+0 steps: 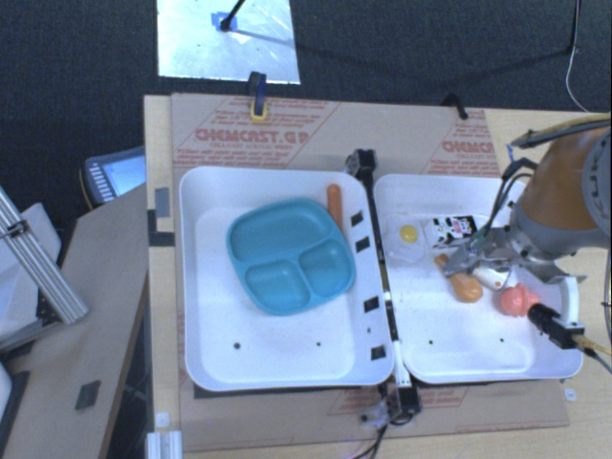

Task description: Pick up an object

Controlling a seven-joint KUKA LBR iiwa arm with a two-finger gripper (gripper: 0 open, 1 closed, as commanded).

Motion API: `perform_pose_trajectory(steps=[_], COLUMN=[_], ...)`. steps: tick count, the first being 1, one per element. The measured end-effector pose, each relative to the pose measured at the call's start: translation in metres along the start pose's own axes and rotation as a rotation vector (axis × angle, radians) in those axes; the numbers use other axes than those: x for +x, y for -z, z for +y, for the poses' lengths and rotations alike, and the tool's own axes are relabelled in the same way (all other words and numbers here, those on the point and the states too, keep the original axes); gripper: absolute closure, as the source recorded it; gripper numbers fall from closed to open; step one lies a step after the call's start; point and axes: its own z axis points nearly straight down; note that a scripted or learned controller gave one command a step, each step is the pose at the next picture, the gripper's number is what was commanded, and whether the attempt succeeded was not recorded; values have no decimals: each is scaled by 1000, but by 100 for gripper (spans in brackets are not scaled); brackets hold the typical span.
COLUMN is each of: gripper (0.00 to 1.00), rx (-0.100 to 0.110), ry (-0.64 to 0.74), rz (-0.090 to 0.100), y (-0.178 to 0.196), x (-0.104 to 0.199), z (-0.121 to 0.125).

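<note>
just below the jaws (pixel 466 260), whose state i cannot tell, lies the orange object (pixel 467 289).

- A blue divided plate (pixel 291 255) lies in the left bin (pixel 206 352), tilted at an angle.
- An orange stick (pixel 334 206) lies just beside the plate's far edge.
- A brown board (pixel 316 132) printed with red letters sits under both bins.
- A yellow clamp (pixel 258 98) grips the board's far edge.
- A shiny square sheet (pixel 227 27) lies beyond on dark carpet.

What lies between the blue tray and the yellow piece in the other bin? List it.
In the camera view: between the blue tray and the yellow piece lie an orange stick and the bins' adjoining rims.
</note>
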Motion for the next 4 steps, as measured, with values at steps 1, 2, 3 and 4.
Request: perform_pose_trajectory(steps=[1, 2, 3, 4], gripper=[100, 100, 100, 100], rx=[-1, 13, 16, 17], ry=[-1, 6, 6, 13], rz=[-2, 9, 10, 13], y=[10, 73, 103, 99], x=[-1, -9, -9, 48], z=[0, 7, 9, 26])
